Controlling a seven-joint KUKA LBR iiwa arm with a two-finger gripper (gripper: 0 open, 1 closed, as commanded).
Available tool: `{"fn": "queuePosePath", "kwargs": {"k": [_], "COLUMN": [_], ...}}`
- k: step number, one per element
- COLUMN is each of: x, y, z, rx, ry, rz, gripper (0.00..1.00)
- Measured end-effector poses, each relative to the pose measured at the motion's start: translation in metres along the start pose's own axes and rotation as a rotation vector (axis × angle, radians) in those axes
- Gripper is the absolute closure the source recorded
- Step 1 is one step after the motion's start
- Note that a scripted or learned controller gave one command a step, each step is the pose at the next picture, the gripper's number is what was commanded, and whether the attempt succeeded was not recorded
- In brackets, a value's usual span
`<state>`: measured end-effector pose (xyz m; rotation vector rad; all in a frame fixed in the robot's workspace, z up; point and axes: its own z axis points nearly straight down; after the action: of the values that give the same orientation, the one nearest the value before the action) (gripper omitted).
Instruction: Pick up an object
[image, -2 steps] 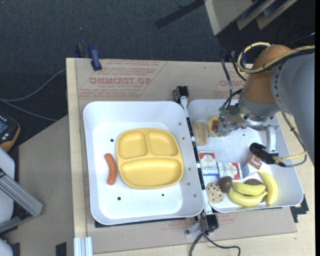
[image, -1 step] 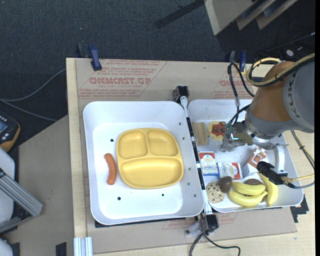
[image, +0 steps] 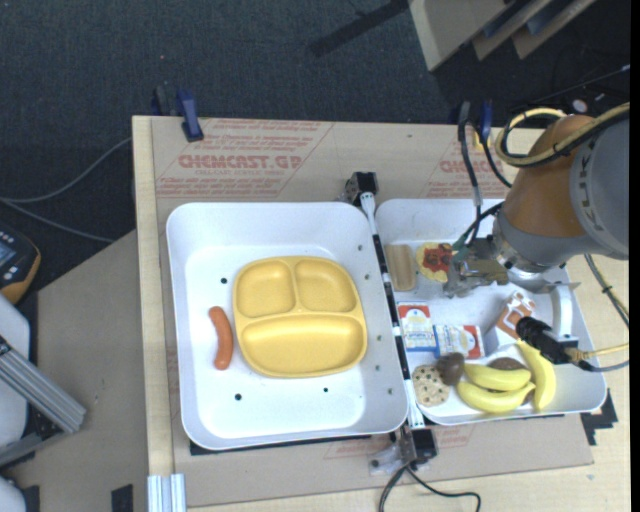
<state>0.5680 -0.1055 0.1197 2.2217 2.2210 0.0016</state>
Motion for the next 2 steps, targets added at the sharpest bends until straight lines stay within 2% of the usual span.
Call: {"fn": "queuePosePath", "kwargs": {"k": [1, 2], "x": [0.0, -0.023], "y": [-0.001, 0.044], "z": [0.037, -0.012], "rx": [0.005, -0.007], "ry": [0.0, -0.004], "rz": [0.0, -0.002], "gripper": [1.0, 1.0]}}
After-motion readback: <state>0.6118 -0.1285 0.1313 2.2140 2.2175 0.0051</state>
